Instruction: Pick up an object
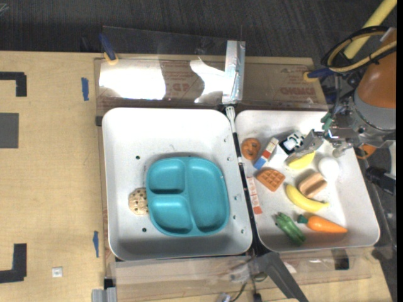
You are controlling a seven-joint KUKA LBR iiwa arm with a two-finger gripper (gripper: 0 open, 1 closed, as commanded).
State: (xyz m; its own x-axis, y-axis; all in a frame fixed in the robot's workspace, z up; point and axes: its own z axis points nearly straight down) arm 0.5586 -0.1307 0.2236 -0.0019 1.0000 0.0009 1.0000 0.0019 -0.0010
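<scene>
My gripper point(322, 137) hangs over the upper right part of the right bin point(368, 222), on the grey arm with the orange band. Just left of it lie a black and white toy point(291, 142) and a small yellow piece point(301, 161). A white egg point(329, 167) sits just below it. Lower in the same bin lie a tan bread piece point(312, 183), a banana point(303, 198), a carrot point(322, 224) and a green vegetable point(289, 226). A waffle point(271, 178), an orange round toy point(250, 147) and a small red and blue block point(269, 150) rest near the left wall.
The left bin point(119, 131) holds a teal divided plate point(187, 195) with a cookie point(138, 201) against its left side. A clear plastic panel point(164, 74) stands behind the bins. Yellow and black cables point(362, 39) loop at the upper right.
</scene>
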